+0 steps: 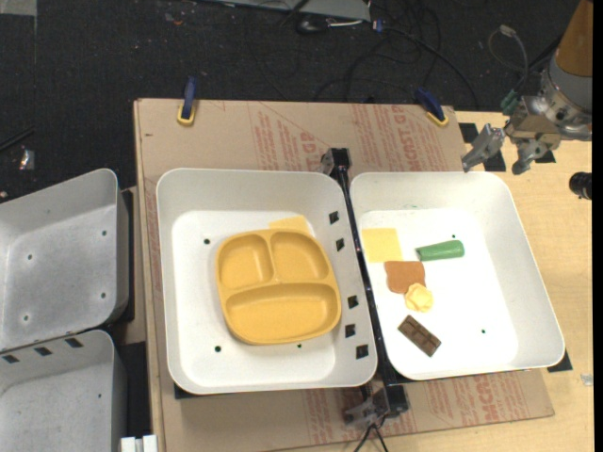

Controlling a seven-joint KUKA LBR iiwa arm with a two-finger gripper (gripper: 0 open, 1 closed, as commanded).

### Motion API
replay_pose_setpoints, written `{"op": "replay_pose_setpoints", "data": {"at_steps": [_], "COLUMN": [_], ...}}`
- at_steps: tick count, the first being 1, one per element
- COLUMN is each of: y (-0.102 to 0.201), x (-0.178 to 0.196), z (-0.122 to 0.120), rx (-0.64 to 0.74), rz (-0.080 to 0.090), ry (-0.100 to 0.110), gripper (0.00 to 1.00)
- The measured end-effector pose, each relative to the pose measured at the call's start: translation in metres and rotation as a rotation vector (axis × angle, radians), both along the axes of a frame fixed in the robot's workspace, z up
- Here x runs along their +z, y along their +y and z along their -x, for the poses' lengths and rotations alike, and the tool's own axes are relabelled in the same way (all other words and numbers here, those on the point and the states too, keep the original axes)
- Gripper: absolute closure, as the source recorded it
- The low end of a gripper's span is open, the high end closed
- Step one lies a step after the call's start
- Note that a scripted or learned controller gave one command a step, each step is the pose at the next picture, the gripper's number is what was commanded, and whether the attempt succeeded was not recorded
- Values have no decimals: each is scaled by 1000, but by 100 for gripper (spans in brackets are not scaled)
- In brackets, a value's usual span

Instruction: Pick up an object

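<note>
Grey metal hand (502, 153) hangs wide apart and holding nothing at upper right of the frame, outside the right white bin (537, 299), whose green plastic cylinder (440, 250) lies centre-right, likeliest pick.

Even overhead light, fairly bright. The 2 white bins (528, 281) glare slightly without washing out; shadows are short and soft. Focus is sharp, though the far floor (85, 45) stays dark.
</note>
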State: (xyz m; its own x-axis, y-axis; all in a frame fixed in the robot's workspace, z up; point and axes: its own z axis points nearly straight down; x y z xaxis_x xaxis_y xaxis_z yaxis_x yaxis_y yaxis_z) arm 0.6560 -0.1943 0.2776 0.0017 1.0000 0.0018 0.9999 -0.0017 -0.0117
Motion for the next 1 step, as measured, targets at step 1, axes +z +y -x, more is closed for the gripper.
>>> {"op": "replay_pose_setpoints", "data": {"at_steps": [1], "y": [1], "x": [8], "z": [-2], "rx": [3], "rz": [3], "ry": [-12], "gripper": [0]}}
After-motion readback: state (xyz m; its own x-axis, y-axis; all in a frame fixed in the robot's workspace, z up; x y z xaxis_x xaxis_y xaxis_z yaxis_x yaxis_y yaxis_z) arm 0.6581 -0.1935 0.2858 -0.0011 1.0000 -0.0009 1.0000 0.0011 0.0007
